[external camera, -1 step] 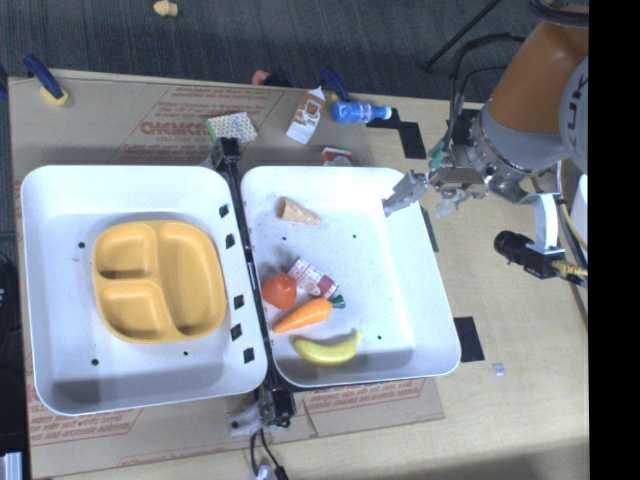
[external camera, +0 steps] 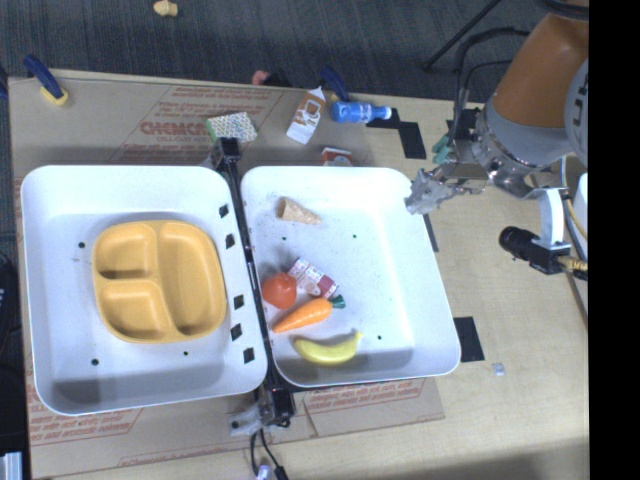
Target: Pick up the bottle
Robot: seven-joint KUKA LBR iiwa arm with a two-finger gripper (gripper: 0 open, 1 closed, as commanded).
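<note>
Single fixed camera above the bench [external camera: 500, 298], looking down at a slant. Far edge of the bench runs along the top of the view, with dark floor [external camera: 300, 18] beyond it; near edge sits at the bottom. Set back enough to take in both white bins whole: left bin [external camera: 40, 268] and right bin [external camera: 400, 268] side by side, mid-view. Arm [external camera: 535, 78] enters from the right edge.

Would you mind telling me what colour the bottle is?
The bottle is blue, lying beyond the bins in the camera view.
</note>
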